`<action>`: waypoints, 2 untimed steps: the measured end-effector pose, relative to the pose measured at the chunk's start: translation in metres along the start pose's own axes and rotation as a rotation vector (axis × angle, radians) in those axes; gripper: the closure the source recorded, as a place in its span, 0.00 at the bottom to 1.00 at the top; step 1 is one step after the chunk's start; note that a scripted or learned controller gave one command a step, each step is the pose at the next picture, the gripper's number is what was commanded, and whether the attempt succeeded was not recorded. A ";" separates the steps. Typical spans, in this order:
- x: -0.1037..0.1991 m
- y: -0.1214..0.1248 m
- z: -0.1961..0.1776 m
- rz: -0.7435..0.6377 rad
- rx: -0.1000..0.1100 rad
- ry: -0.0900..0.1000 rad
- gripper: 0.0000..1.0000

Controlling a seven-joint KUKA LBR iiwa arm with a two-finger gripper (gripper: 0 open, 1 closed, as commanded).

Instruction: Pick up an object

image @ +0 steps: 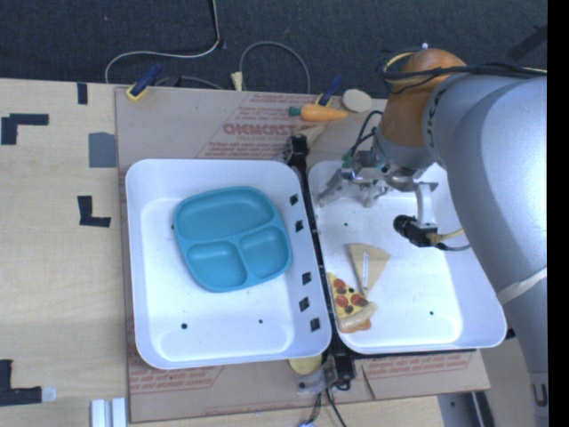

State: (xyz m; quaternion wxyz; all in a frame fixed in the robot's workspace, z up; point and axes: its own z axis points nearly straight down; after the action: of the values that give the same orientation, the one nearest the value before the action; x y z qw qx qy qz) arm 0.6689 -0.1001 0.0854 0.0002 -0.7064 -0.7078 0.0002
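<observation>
Pizza slice [349, 302] spotted flat in the right bin [444, 327], in its near-left part, just beside the wall shared with the left bin [151, 265]. Noted its long axis running roughly far to near, pointed tip toward the far side and crust toward the near rim, slanting slightly right. Saw a tan wedge [367, 263] just beyond it on the far side, touching it or very nearly, narrow end aimed at the slice. Found the jaws low over the far-left part of the same bin, at the end of the grey arm [498, 149] reaching in from the right. Could not tell whether the jaws were open or closed; saw nothing between them. Placed both toys on the near side of the jaws and apart from them, the wedge closer, the slice further on along the same line. Judged that a pull toward the near rim, with little sideways shift, would bring the jaws over either one, and that closing across the short width would suit better. Left the blue divided plate [233, 237] in the left bin out of consideration.
</observation>
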 end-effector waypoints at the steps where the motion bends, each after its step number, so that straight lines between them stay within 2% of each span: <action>1: 0.000 0.000 -0.010 -0.001 -0.003 -0.002 1.00; 2: -0.034 -0.014 -0.117 0.003 -0.009 -0.003 1.00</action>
State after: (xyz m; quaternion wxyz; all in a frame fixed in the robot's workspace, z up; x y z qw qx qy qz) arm 0.6554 -0.1344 0.2024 -0.0038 -0.7076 -0.7066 -0.0018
